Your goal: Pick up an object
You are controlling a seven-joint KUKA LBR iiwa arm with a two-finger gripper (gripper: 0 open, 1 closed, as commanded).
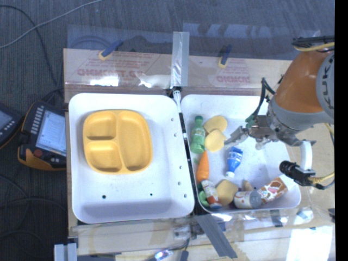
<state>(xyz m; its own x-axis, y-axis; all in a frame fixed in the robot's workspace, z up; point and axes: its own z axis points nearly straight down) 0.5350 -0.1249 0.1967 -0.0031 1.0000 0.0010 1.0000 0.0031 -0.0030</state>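
While we hover the end effector, jaws spread wide w/ nothing held, over the right bin, the blue bottle sits just left, approx. in reach.

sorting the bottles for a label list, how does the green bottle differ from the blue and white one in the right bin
The green bottle lies against the right bin's left wall, beside the yellow pieces; the blue and white bottle lies nearer the bin's middle, just below the hand. The green bottle is green with a light label; the blue and white bottle is white with a blue band. The green one looks slightly longer. Both lie on their sides.
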